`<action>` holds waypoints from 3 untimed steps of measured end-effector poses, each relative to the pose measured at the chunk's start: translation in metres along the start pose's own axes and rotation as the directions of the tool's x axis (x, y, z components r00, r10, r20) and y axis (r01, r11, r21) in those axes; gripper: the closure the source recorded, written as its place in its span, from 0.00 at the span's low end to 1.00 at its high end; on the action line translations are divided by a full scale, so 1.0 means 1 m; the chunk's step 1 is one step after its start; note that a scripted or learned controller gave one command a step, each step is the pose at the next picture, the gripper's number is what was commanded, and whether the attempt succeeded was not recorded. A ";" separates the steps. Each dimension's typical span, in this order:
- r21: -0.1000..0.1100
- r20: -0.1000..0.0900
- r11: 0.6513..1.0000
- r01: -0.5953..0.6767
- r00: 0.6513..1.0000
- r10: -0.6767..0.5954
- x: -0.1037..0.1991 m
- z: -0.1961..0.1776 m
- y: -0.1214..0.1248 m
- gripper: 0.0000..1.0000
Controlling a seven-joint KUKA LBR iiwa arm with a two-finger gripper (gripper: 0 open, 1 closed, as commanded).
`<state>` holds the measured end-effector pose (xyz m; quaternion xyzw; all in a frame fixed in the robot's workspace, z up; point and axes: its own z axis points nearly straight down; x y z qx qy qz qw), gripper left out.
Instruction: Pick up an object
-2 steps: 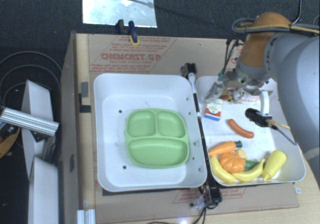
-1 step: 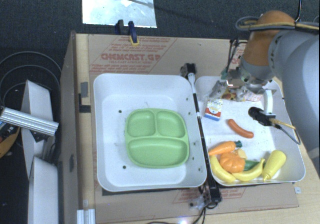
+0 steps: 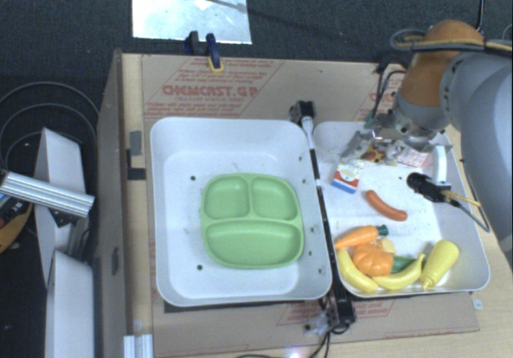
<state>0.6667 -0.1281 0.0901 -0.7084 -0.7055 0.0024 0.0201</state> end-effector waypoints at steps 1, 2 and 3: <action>0.002 -0.007 1.000 0.003 1.000 -0.003 -0.011 0.000 0.000 0.00; -0.015 -0.001 1.000 0.004 1.000 -0.004 -0.038 -0.001 0.003 0.00; -0.051 0.029 0.999 0.006 1.000 -0.004 -0.003 0.000 -0.046 0.00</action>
